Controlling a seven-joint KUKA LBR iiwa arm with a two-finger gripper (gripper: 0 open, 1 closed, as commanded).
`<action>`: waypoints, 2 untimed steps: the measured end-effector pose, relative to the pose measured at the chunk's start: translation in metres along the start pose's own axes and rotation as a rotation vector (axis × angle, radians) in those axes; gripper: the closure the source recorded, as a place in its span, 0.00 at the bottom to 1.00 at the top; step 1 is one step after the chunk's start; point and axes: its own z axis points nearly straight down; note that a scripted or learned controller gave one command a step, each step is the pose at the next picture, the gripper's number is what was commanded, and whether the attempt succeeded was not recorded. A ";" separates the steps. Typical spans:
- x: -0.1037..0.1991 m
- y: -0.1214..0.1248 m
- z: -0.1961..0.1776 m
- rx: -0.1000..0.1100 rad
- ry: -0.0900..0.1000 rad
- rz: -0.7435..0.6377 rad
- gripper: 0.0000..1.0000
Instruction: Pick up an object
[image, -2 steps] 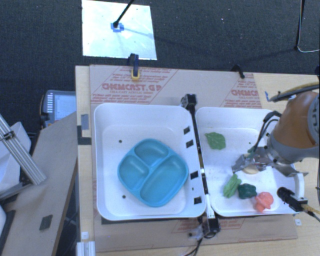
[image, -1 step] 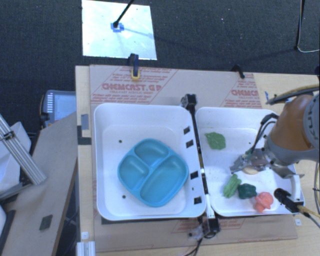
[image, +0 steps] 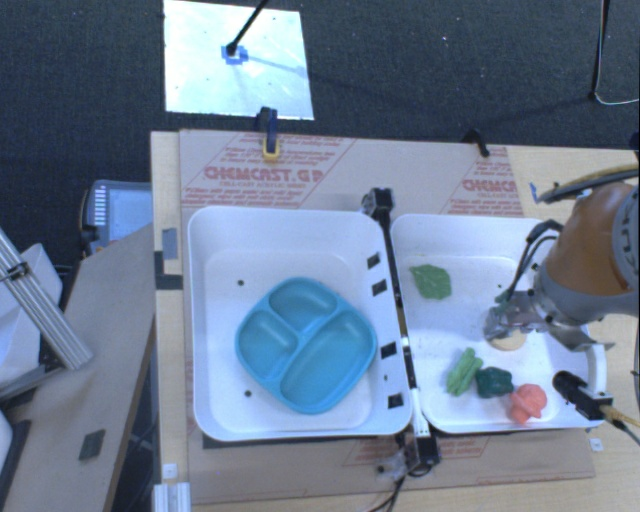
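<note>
The right bin holds several small toy food pieces. A light green leafy piece lies near its back. A green pod, a dark green piece and a pink-orange piece sit along its front. A pale tan round piece lies right under my gripper, which points down over the bin's right part and touches or nearly touches it.
The left bin holds a blue divided plate. A black clip strip joins the two bins. The grey arm with its orange band covers the right bin's right side.
</note>
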 end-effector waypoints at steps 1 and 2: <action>0.002 -0.004 -0.062 0.011 0.007 -0.004 1.00; 0.008 -0.008 -0.118 0.010 0.007 -0.005 1.00</action>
